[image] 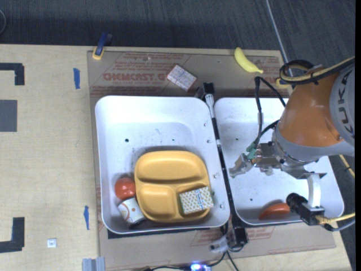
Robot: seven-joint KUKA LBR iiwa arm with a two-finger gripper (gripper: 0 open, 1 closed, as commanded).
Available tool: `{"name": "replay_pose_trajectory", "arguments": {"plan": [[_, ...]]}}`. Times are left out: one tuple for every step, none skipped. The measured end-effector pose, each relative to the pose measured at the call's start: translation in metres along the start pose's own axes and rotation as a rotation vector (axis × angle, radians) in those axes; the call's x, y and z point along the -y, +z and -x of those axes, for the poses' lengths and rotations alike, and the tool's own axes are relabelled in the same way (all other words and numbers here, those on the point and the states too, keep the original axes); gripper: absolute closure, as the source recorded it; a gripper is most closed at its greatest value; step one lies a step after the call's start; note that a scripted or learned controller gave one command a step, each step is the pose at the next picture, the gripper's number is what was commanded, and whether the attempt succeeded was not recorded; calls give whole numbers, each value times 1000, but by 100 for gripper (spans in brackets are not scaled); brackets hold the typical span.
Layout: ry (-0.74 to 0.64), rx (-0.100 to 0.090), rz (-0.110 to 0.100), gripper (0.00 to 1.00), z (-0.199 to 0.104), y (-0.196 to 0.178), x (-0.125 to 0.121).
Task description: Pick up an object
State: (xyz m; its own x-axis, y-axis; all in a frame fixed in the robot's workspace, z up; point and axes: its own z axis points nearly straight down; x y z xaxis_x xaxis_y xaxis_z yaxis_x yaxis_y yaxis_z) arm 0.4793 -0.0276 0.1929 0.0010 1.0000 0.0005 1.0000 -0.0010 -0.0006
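My gripper [241,165] hangs over the left-middle of the right bin [242,114], pointing toward the divider between the bins, with nothing seen in it. A red-orange object [274,210] lies at the front of that bin, to the gripper's lower right and apart from it. The left bin [130,117] holds a yellow divided tray [168,176] with a small patterned block [196,201] resting on its front right corner. A red-orange ball [124,186] and a white and orange cup-like object [131,210] lie at the tray's left.
A yellow banana [247,61] and a small patterned card [180,77] lie on the brown board behind the bins. A blue clamp [101,45] sits at the board's back left corner. Black cables [259,103] loop above the right bin beside the arm.
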Motion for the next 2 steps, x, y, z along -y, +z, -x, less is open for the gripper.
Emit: {"name": "replay_pose_trajectory", "arguments": {"plan": [[1,2,5,0,71,107,-1],[0,1,5,0,65,107,-1]]}}
